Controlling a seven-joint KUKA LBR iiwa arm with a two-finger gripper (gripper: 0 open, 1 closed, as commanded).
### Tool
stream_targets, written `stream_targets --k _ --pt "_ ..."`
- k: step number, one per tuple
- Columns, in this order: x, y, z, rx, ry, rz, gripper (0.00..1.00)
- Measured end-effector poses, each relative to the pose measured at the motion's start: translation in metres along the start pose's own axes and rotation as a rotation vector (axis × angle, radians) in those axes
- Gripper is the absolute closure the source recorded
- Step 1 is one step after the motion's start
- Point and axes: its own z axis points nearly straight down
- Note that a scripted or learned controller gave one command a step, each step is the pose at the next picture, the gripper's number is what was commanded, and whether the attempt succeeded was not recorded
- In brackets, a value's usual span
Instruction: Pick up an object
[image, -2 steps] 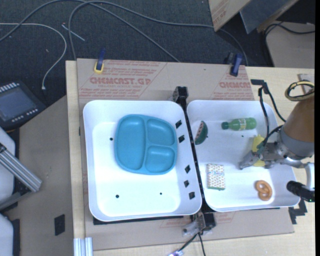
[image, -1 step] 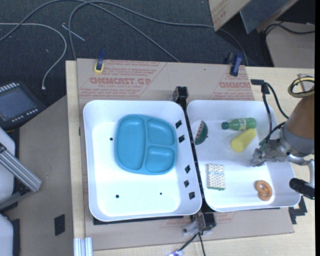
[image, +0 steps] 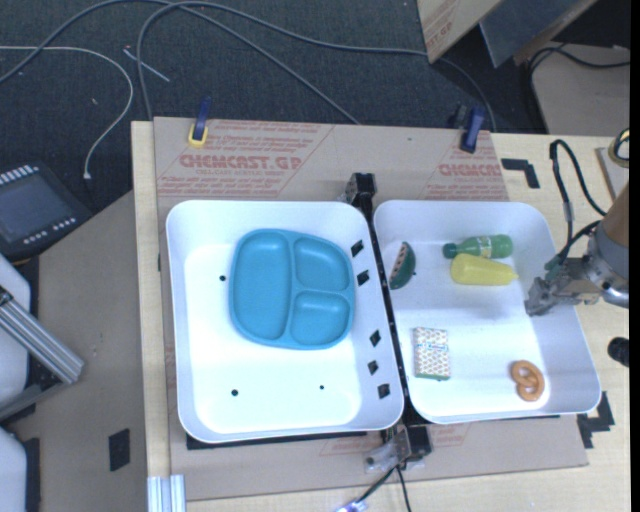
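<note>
**Claw at the right bin's rim, nothing taken yet**

Camera view — contents of the desk (image: 250, 150):

- Left bin (image: 200, 380): one blue divided plate (image: 292, 288), lying flat near the middle.
- Right bin (image: 490, 400): a green bottle (image: 480, 246) on its side, a yellow piece (image: 482, 270) just beside it, a watermelon slice (image: 401, 264) against the inner wall, a patterned packet (image: 432, 353), and a pretzel (image: 527, 380) near the front corner.
- Claw (image: 545, 295): at the right bin's right rim, apart from every item; whether it is wide or narrow cannot be told, and nothing is seen held.

Risks, as judged: the claw may catch the rim when reaching in; bottle and yellow piece lie close, so a grasp could nudge one and roll the other away.
</note>
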Motion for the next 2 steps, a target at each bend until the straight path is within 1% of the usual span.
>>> stream_targets --k 1,2 --pt "0.004 -0.005 -0.048 0.001 0.001 -0.001 1.0" --pt "0.013 0.001 -0.097 0.0 0.001 -0.002 1.0"
